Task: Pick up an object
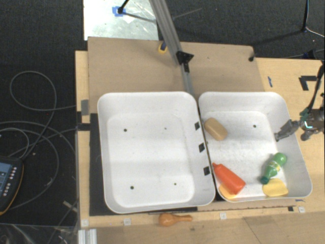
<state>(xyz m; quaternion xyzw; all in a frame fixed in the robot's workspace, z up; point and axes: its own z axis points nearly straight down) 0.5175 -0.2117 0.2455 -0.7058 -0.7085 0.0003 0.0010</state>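
While gripper [290,129] hovers over right bin [238,101], finger state unclear, green bottle [273,167] nearby

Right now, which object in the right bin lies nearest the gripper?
The green bottle, just below the gripper near the bin's right wall; the tan block and orange piece lie farther left.

Around the right bin [238,103], your open room is its middle and far floor. A tan block [215,129] sits against its left wall; an orange piece [228,179], a green bottle [273,167] and a yellow piece [275,188] crowd its near edge.
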